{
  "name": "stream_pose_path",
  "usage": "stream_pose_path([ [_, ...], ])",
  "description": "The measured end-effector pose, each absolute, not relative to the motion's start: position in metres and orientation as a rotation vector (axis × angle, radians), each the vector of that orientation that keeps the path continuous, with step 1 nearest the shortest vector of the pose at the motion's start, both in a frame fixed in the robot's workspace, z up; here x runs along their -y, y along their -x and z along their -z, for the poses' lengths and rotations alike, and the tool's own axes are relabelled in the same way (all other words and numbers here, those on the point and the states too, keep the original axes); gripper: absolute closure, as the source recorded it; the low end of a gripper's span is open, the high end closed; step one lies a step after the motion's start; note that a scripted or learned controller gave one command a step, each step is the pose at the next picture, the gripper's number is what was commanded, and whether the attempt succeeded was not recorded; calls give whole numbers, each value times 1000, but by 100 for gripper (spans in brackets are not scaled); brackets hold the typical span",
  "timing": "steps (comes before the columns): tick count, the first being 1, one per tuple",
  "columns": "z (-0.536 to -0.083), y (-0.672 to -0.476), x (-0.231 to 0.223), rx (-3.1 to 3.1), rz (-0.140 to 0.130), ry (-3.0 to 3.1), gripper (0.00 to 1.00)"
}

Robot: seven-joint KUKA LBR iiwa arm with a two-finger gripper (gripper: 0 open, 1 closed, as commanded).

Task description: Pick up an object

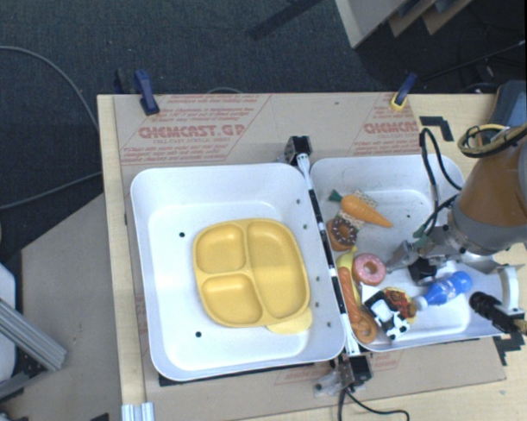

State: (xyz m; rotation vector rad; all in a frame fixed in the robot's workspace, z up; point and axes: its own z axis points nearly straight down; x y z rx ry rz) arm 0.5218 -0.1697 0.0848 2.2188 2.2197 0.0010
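1. near edge of the right bin (400, 166): a black-and-white toy (385, 313), small and probably light and hard.
2. just beyond it, a pink donut (368, 269); likely rigid, best pinched across its ring.
3. farther still, an orange carrot (364, 208); tapered, may slip.
4. right of the donut, the gripper (423, 262) hangs low; whether spread or pressed together, cannot tell.

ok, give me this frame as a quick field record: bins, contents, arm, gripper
left bin: yellow divided tray, lying flat
right bin: toy carrot, chocolate donut, pink donut, hot dog, blue object, black-and-white toy
clutter: toys bunched along the right bin's left and near side
arm: over the right bin, entering from the right
gripper: low, beside pink donut; finger state unclear
held: nothing visibly held
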Motion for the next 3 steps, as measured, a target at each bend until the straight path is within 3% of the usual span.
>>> stream_pose_path([
  [1,-85,-544,220,-2231,-5,-2223,0],
  [2,-95,-544,222,-2224,-4,-2219,100],
  [3,-87,-569,130,-2221,-8,-2217,100],
])
